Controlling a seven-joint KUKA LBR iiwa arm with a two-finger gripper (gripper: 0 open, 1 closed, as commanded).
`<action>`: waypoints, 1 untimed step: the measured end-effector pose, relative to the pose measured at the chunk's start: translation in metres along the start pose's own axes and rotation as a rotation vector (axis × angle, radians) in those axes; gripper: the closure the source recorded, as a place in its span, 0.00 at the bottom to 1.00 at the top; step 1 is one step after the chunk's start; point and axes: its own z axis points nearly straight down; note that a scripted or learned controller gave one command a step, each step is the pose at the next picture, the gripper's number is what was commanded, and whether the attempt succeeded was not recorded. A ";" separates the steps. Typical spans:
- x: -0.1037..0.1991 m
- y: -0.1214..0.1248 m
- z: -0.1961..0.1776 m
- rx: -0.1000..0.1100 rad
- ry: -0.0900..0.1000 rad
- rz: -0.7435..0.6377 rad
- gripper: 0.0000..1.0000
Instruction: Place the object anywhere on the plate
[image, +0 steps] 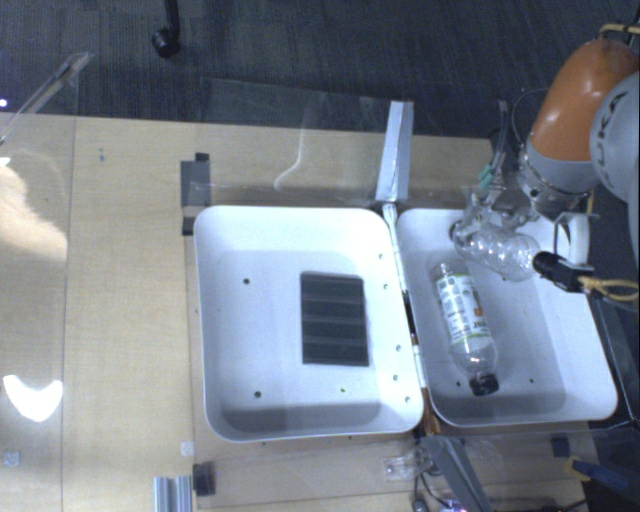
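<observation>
- Camera view, step in hand: this looks like the pick-up stage. The arm (585, 100) has its tool (487, 222) low over the back of the right bin (590, 370), right at a crumpled clear plastic object (497, 247) that lies against that bin's far wall.
- Whether the tool is spread or pressed together I cannot tell; the clear plastic and the wrist hardware blur together there, so a hold on the crumpled piece cannot be confirmed.
- A clear plastic bottle (463, 318) with a white label and a dark cap lies on its side in the middle of the same bin, cap toward the near edge, apart from the tool.
- The plate (334, 318), a dark ribbed rectangle, lies flat in the middle of the left bin (240, 260), well apart from the tool, with nothing on it.
- Next move, as I judge it: get a firm hold, lift clear of the wall between the bins, carry left and set down on the dark plate.
- Arm pose: it reaches in from the right, orange band uppermost, wrist bent down and leftward into the bin's back corner.
</observation>
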 end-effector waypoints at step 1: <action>0.051 -0.009 -0.029 -0.001 0.001 -0.179 1.00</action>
